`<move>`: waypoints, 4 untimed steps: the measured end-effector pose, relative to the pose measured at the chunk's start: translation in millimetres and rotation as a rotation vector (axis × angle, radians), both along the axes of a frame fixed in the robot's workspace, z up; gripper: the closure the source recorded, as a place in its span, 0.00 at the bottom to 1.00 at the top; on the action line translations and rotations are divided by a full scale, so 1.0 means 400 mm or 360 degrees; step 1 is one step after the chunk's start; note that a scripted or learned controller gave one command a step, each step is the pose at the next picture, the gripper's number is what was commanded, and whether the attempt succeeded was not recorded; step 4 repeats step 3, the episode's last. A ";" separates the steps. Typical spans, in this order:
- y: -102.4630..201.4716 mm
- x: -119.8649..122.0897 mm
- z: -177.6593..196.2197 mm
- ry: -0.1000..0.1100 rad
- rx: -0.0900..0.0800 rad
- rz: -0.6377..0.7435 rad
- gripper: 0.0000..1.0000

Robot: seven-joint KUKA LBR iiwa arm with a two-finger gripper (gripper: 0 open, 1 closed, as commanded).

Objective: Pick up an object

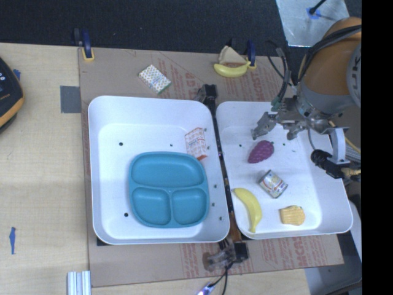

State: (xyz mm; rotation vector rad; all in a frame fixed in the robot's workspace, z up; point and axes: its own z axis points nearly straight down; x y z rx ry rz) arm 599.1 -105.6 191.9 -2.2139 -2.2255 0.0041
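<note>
- Two fingers of the hand (277, 128) stand spread, holding nothing.
- Purple grapes (260, 151) lie just below the hand, slightly to its left.
- Risk: closing too high, or nudging the lumpy cluster aside.

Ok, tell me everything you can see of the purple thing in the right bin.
The bunch of grapes looks like a small toy, dark purple with a bumpy surface, likely plastic. It lies flat on the floor of the right bin, in its upper half, tapering toward lower left. Nothing touches it; the gripper hangs just above it in the view.
</note>
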 end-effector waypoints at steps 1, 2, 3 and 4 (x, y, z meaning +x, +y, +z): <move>-0.021 -0.002 -0.252 0.0002 -0.0001 -0.0001 0.00; -0.024 -0.002 -0.225 0.0003 -0.0004 0.0003 1.00; 0.153 -0.131 0.000 0.0000 -0.0001 0.0002 1.00; 0.153 -0.131 0.000 0.0000 -0.0001 0.0002 1.00</move>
